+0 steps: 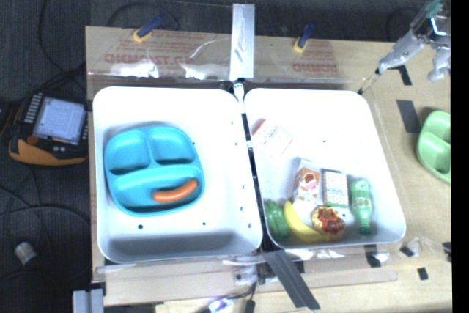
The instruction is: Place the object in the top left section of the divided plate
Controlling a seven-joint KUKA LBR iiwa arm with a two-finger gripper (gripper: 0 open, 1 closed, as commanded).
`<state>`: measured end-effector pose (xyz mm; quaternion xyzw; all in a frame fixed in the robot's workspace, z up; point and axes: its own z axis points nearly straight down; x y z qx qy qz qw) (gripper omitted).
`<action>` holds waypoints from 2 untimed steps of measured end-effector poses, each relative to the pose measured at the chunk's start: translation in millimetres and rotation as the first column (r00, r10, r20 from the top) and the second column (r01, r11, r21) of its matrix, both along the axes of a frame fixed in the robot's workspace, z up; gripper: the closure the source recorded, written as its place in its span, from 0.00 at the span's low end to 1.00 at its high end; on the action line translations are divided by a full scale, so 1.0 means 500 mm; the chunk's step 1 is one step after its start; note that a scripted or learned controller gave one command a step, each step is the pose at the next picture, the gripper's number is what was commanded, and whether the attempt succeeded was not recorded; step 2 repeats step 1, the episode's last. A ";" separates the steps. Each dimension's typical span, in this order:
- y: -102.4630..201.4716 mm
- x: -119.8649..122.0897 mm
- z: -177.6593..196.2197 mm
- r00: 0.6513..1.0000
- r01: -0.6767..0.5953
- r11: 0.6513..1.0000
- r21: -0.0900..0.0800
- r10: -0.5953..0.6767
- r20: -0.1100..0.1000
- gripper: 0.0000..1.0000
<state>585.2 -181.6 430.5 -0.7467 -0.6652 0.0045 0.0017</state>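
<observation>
A blue divided plate [139, 168] lies in the left bin [212, 113]. An orange sausage [176, 191] rests in the plate's long bottom section. The top left section [128, 150] and top right section [172, 146] show bare blue. My gripper [429, 40] hangs at the view's upper right, over the bench beyond the right bin's far corner, well away from the plate and the sausage. Nothing is seen in it.
The right bin [330, 102] holds a cluster at its front: a banana [299, 225], a green bottle [360, 205], a small carton [335, 188], a packet [306, 185] and a green item [275, 216]. A flat wrapper [271, 135] lies near the divider. A green object [438, 143] sits on the bench at right.
</observation>
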 end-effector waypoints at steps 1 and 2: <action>0.105 -0.157 0.001 0.974 -0.229 0.973 0.003 0.229 0.001 0.00; 0.105 -0.157 0.001 0.974 -0.229 0.973 0.003 0.229 0.001 0.00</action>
